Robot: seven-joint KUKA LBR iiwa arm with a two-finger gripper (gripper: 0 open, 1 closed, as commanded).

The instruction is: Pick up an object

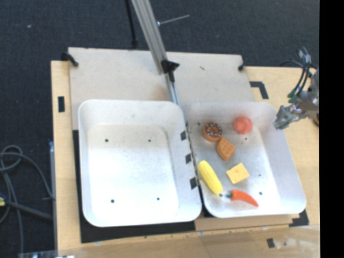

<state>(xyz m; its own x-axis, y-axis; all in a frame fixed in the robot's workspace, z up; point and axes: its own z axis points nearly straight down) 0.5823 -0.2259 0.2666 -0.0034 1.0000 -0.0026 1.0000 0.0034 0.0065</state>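
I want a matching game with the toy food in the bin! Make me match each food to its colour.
Foods:
1. corn
2. carrot
3. ball
4. waffle

Colours:
A. pinkish red
B. yellow
C. light brown
D. orange with a green tip

Pairs: 1-B, 2-D, 3-A, 4-C

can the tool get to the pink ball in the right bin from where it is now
Probably yes. The tool sits at the right bin's right rim, and the pink ball lies nearest it with bare floor between; the donut is farther left.
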